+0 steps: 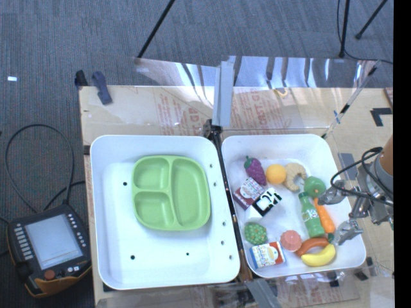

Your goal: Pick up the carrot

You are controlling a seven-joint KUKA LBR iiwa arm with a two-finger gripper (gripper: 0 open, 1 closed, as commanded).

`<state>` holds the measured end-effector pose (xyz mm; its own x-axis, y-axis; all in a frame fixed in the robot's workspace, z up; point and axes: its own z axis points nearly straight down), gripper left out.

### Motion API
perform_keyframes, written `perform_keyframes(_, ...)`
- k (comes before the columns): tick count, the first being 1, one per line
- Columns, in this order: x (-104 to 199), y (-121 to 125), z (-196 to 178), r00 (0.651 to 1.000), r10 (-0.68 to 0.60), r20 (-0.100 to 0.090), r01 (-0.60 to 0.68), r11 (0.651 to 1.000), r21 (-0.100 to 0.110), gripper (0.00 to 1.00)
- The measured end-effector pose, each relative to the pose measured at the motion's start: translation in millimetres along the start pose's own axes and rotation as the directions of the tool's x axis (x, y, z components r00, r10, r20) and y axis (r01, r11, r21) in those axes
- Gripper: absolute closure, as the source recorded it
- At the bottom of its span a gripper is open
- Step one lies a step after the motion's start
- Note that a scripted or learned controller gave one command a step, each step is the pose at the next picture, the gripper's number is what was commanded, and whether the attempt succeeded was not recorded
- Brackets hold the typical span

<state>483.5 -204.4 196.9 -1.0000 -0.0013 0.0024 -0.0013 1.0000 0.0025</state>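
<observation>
Two white bins [103,172] sit on a tan tabletop [148,111]. Left of the orange carrot [325,216] is a green bottle [311,215]; below the carrot, a yellow banana [320,256] and a red sausage [311,244]. Far left of the carrot lies a light green divided plate [171,192]. Purple grapes [255,169] lie up and left of it.
</observation>
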Motion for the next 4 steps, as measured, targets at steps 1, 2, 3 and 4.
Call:
perform_keyframes(1,-0.1,-0.1,-0.2,1.0,0.0,0.001,0.0,1.0,0.0,0.0)
perform_keyframes(2,-27.3,-4.2,109.8,0.997,-0.076,0.002,0.076,0.997,0.001,0.0)
perform_keyframes(3,-29.6,-5.7,63.6,1.0,-0.01,0.003,0.01,1.0,0.001,1.0)
perform_keyframes(4,-31.6,-2.2,54.7,1.0,-0.025,0.003,0.025,1.0,0.0,1.0)
